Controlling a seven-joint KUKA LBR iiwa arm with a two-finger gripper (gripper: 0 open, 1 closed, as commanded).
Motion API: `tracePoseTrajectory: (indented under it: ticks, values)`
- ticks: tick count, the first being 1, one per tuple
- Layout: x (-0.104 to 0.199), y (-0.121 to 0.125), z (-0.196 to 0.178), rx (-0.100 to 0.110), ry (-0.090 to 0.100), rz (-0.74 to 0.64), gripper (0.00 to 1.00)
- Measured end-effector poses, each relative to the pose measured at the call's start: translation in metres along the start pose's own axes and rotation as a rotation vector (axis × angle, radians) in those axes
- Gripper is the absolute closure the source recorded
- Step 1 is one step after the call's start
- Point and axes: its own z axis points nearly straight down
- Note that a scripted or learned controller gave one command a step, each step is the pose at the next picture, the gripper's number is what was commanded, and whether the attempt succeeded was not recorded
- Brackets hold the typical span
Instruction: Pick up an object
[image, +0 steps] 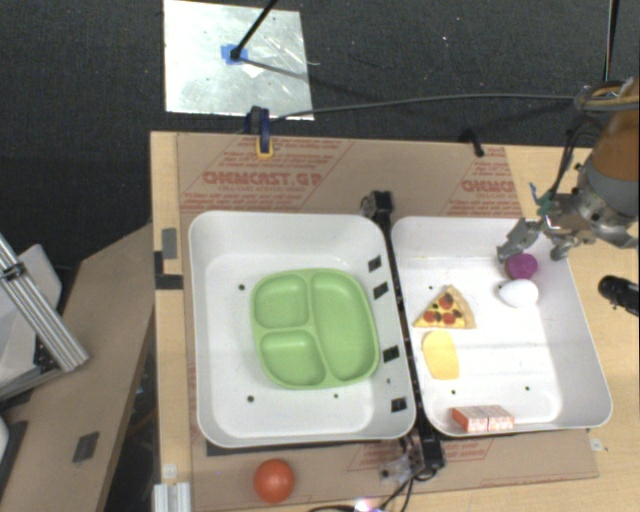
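Nearest the camera, an orange ball (273, 479) is sitting on the bench below the left bin (225, 260), outside both bins. Inside that bin a green divided plate (314, 328) is lying flat.

In the right bin (580, 380), going from near to far: a red-and-white box (482, 417) is lying at about six o'clock along the near wall, a yellow piece (440, 355) is resting just above it toward the centre, a pizza slice (446, 309) is sitting beyond that, and a white egg (518, 293) is lying at about two o'clock, touching or nearly touching a purple object (521, 266) just behind it.

The gripper (545, 237) is hanging over that far right corner, its fingers spread apart and gripping nothing, just above the purple object. My judgement: the approach step is under way, with nothing lifted yet. The next move is calling for a straight descent centred on the purple object, keeping clear of the egg, before closing.
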Motion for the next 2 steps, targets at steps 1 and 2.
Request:
tracePoseTrajectory:
  ticks: [1, 2]
  values:
    - [0.001, 0.003, -0.008, -0.013, -0.002, -0.003, 0.0]
    - [0.004, 0.003, 0.053, -0.011, -0.002, -0.002, 0.0]
